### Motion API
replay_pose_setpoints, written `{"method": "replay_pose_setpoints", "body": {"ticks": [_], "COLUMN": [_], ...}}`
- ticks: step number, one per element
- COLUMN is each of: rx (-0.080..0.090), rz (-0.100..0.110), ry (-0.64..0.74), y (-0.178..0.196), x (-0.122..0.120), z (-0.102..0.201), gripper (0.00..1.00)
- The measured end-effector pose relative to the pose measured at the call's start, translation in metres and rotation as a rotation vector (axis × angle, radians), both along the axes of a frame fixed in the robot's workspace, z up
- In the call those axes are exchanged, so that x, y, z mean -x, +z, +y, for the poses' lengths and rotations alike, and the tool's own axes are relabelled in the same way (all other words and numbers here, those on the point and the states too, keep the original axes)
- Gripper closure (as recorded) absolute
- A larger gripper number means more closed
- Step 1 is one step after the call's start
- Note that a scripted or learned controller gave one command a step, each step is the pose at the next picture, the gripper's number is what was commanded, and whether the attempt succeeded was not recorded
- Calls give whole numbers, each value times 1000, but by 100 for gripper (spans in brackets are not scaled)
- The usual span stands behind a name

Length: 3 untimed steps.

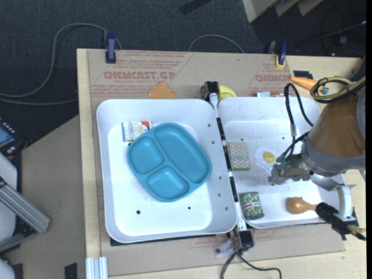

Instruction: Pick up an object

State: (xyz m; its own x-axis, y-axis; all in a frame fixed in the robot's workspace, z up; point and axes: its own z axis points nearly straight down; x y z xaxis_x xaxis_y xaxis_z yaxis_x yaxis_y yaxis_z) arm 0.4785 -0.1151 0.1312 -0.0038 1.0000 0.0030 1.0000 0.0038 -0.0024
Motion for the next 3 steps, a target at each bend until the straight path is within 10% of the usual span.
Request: {"method": "replay_pose_setpoints", "body": {"ticks": [1,3], "rx": [2,8], "rz": [0,-13], "ry": [-4,0], "y": [-1,-45], "x": [0,-154], "z": [-3,-78], "gripper": [0,0]}}
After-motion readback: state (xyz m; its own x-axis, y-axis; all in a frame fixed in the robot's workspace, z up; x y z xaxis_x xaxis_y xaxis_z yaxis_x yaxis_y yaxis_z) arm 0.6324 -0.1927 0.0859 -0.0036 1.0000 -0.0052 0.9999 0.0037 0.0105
